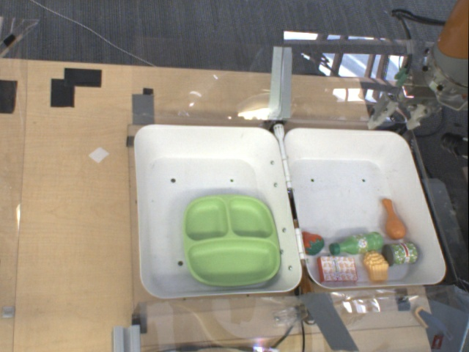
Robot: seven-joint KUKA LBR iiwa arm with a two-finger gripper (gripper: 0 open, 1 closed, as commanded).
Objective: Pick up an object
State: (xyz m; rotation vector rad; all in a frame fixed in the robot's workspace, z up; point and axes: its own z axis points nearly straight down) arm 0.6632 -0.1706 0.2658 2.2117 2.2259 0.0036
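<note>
The end effector (399, 112) hangs above the right bin's (344, 160) far right corner; whether it is open, I cannot tell. The toy items (363, 254) cluster along the bin's near edge.

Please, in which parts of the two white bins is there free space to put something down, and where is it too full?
Free: the right bin's upper half, above the orange piece; the left bin's strip above the green divided plate. Crowded: the right bin's near edge, with green bottle, can, yellow piece and printed box.
</note>
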